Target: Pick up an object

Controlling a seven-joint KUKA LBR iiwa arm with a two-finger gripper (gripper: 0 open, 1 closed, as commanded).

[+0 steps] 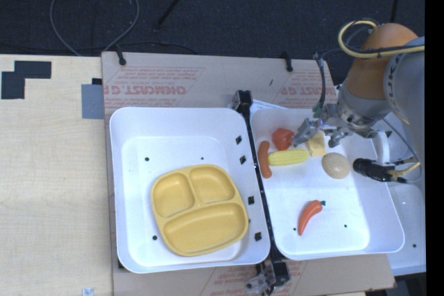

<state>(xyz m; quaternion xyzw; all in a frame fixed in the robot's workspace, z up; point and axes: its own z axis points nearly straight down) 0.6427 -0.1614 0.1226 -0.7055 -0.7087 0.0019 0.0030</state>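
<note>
1. I hang over the far part of the right bin [388, 246], my gripper [320, 129] low among a knot of toy food: a pale yellow block [317, 145] just under my fingertips, a corn cob [288, 157] beside it, a red piece [282, 138] and a reddish sausage [264, 159] toward the divider.
2. My jaws look parted, with nothing between them (the block lies beneath them, not gripped).
3. The yellow block is my likeliest target. I judge it light, stiff plastic with flat faces, so it should seat well if I close across two opposite sides; a corner grip would likely let it twist out.
4. The corn cob touches or nearly touches it, so a finger could land on the cob and spoil the grasp.
5. The beige ball [336, 165] nearby looks smooth and round, prone to squirting free.
6. The orange chilli [310, 215] lies well apart, slim and tapered (best pinched across its thick middle).
</note>
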